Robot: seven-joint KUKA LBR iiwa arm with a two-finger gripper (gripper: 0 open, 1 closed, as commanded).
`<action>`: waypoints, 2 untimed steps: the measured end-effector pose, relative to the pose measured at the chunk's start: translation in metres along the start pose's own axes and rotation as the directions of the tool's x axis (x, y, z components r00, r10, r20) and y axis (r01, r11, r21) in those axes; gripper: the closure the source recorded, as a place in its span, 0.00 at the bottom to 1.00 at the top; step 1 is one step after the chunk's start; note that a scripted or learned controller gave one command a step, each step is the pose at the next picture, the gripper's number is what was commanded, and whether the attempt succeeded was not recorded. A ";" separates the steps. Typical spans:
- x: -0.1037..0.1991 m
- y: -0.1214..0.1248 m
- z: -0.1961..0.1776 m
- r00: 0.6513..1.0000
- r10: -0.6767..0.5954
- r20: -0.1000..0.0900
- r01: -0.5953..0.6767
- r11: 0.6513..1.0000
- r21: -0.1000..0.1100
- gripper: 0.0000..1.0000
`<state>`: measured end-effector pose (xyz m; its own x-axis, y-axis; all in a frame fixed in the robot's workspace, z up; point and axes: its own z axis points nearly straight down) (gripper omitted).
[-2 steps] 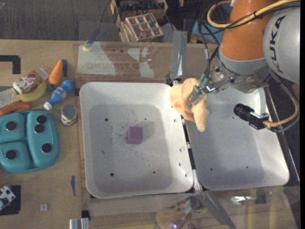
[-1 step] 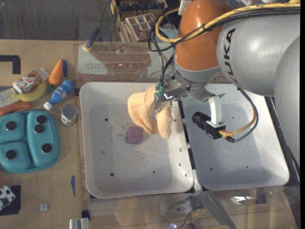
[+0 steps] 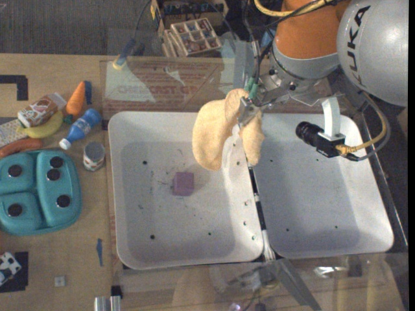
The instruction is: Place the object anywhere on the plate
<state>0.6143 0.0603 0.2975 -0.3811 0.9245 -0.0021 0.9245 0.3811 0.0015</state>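
Wooden table (image 3: 65,70) surface runs beneath two shallow white bins, with a cardboard box of small items at the far edge. Reaching in from the right, the grey arm with its orange band (image 3: 308,28) brings the pincer (image 3: 248,112) over the seam between the bins, and its fingers are closed on a floppy tan cloth (image 3: 214,138). That cloth hangs from the grip in two lobes, the larger one drooping over the upper right part of the left bin (image 3: 130,238), the smaller one hanging at the divider. A black cylindrical part (image 3: 314,137) with a yellow cable juts from the arm above the right bin (image 3: 363,238).

On the floor of the left bin, below and left of the cloth and apart from it, lies a small purple block (image 3: 183,184). Left of the bins, on the table, sit a teal tray (image 3: 37,190) with dark round spots, a small can (image 3: 94,155), a blue bottle (image 3: 81,127), a carrot (image 3: 77,98), a banana (image 3: 44,127) and a small brown packet (image 3: 40,111).
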 end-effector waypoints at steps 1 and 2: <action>-0.002 -0.045 0.113 0.980 -0.201 -0.003 0.201 0.980 0.002 1.00; -0.054 -0.019 0.085 0.958 -0.285 0.001 0.285 0.958 -0.002 1.00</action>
<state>0.6174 0.0030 0.2122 -0.6291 0.7773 -0.0037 0.7773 0.6291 0.0032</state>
